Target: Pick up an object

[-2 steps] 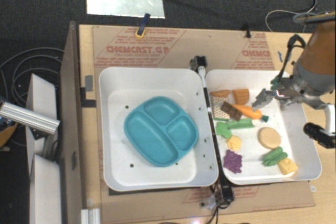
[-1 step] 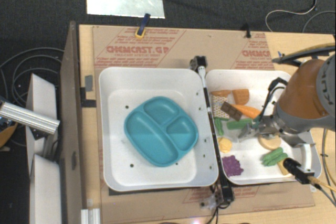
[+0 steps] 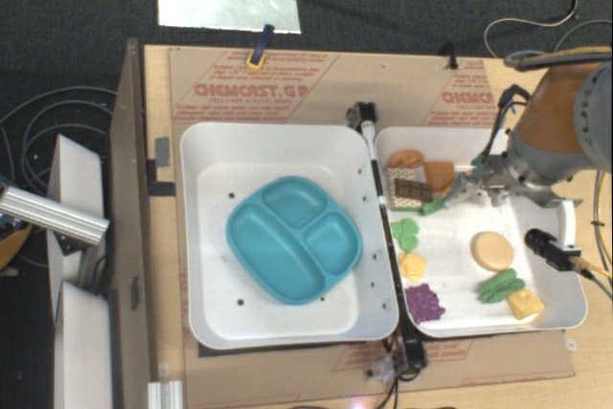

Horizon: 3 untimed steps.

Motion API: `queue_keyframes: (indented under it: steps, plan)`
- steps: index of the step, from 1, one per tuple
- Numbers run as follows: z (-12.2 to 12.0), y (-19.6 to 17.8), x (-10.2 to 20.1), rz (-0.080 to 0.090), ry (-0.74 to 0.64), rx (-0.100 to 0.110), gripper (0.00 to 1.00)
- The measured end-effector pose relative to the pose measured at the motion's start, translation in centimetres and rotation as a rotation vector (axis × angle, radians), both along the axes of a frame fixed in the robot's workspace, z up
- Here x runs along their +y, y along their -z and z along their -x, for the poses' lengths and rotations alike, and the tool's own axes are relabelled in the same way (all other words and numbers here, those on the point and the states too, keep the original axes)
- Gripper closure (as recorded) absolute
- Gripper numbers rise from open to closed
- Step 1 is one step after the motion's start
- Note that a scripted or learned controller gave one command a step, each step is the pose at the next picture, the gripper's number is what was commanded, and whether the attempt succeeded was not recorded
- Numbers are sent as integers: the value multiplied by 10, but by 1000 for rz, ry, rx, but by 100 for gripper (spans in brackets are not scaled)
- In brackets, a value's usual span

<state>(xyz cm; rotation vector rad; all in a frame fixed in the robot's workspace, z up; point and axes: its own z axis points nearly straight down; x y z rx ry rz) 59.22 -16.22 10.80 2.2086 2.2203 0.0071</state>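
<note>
Presently we see the end effector (image 3: 466, 185) low over the right bin's (image 3: 565, 311) far left corner, its opening impossible to tell, just beside the brown waffle block (image 3: 410, 191), probably light, stiff plastic best pinched across its short sides.

"CHEMCAST GP" (red) on cardboard sheet (image 3: 287, 81)

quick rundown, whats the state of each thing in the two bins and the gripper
teal tray: flat in left bin, compartments bare
gripper: low over right bin, by the far toys
tan disc: lying flat, apart
purple grapes: resting near front wall
yellow block: touching green piece
</note>
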Motion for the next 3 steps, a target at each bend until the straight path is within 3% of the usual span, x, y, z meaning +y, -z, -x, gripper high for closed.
queue_keyframes:
  steps: [1,2,3]
  plan:
    - [86,24,-46,-5,9,15,0]
    - [106,24,-21,-4,5,10,0]
    - [75,24,33,-4,-3,7,0]
